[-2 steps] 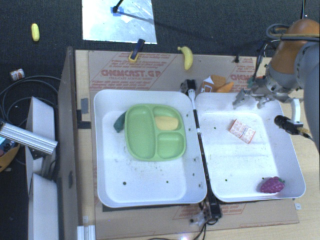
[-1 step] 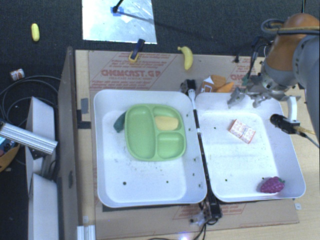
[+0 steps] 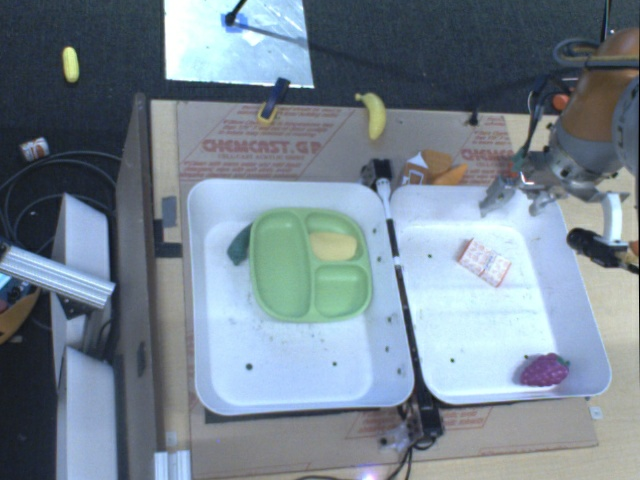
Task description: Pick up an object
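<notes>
Two white bins side by side on the desk (image 3: 160, 268). In the left bin (image 3: 215, 368): a green divided plate (image 3: 295, 278), with a yellow piece (image 3: 334, 245) in its upper right compartment and a dark green thing (image 3: 238, 244) just beside its left edge, touching or nearly so. In the right bin (image 3: 560, 298): a small red-and-white packet (image 3: 485, 263) near the middle, lying flat and a little turned, and a purple fruit like a raspberry (image 3: 543, 370) at the lower right corner, close to the rim. Well apart, these two. Above the upper right corner of the right bin, the gripper (image 3: 520, 196), jaws spread apart and pointing down-left, nothing between them; near the packet but not touching it. Behind the bins on the cardboard, a yellow banana (image 3: 375, 114) and some orange pieces (image 3: 436, 168). On the dark floor at far left, another small yellow thing (image 3: 70, 64).
</notes>
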Controlling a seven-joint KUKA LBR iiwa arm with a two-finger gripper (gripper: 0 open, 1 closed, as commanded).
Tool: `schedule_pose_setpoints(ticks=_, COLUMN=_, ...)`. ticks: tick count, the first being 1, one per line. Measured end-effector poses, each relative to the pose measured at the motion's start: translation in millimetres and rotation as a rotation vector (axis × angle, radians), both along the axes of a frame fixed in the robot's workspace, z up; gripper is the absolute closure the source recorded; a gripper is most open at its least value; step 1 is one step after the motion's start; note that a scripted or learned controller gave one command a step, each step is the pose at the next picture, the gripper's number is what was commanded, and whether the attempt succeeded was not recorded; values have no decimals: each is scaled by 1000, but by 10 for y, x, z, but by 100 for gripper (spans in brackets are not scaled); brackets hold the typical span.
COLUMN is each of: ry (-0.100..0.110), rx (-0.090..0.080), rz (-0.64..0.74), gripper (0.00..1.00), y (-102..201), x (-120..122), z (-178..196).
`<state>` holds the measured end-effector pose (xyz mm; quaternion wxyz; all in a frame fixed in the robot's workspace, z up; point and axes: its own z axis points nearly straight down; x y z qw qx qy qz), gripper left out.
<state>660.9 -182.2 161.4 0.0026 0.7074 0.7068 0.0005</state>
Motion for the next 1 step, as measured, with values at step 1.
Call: schedule_pose_setpoints(ticks=1, ry=9, rx=5, rz=2, gripper=0, y=280, x=-376, z=-809)
